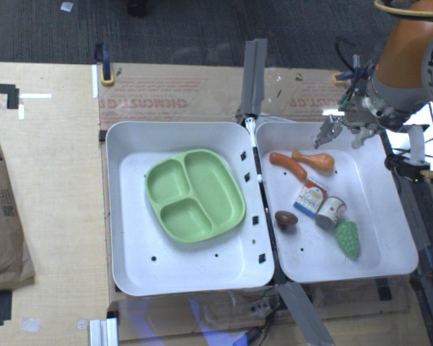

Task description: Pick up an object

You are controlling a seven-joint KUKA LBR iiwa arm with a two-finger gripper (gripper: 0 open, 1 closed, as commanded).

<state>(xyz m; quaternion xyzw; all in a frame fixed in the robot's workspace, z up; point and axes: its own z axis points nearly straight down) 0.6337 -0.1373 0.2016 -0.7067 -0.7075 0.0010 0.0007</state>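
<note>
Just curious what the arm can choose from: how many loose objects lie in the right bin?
6: orange carrot-shaped toy, tan drumstick-shaped toy, small blue-white box, silver tin can, dark brown rounded lump, green bumpy cluster. Nothing seems hidden.

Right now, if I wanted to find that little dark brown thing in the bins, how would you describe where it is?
Look at the right bin, the one without the green divided plate. Along its left side, below the orange carrot, lies the brown lump. It is the only dark, rounded item; its neighbours are a small box and a can.
</note>
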